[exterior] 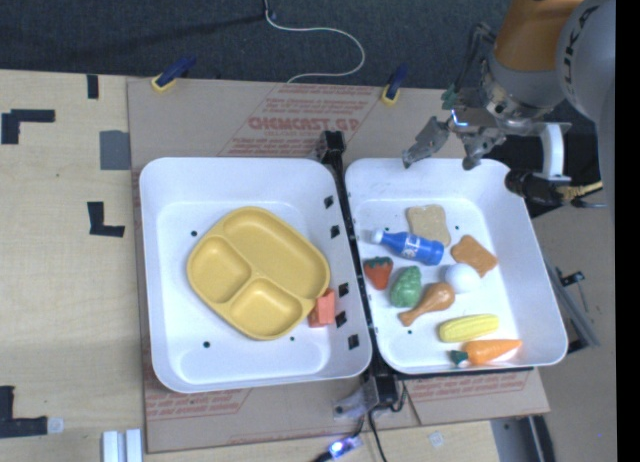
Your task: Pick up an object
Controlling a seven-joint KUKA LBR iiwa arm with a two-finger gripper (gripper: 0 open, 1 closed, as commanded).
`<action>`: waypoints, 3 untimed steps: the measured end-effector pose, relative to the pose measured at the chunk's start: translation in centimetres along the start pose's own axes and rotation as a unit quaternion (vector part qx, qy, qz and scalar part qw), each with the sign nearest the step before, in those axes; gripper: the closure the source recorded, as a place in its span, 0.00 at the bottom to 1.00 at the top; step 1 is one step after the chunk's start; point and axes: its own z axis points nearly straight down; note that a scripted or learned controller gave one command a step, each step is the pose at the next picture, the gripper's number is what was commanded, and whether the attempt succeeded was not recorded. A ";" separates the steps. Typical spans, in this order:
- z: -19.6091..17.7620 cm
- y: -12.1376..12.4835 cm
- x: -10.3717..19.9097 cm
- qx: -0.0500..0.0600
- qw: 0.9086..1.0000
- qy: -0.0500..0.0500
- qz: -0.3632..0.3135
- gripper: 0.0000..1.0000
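1. Toy foods and other small things lie in the right bin (pixel 520 212), and any one of them could be picked.
2. A slice of toast (pixel 428 221) sits toward the far side, with a blue bottle (pixel 410 245) lying just near of it.
3. An orange block (pixel 474 254) and a white egg (pixel 462 277) sit right of the bottle.
4. A strawberry (pixel 378 272), a green vegetable (pixel 406 286) and a chicken leg (pixel 430 302) lie in a row in the middle.
5. A corn cob (pixel 468 327) and a carrot (pixel 488 351) lie at the near edge.
6. The end effector (pixel 444 154) hangs over the far rim of the right bin, its two fingers spread wide apart with nothing between them.
7. The left bin (pixel 165 200) holds a yellow tray (pixel 258 272) with three parts.
8. A small orange piece (pixel 322 309) touches the tray's near right side.
9. Both bins rest on brown cardboard (pixel 290 120) on the counter (pixel 50 250).
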 end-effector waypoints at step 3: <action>10.4 0.7 -1.3 -0.004 1.000 -0.001 -0.001 0.00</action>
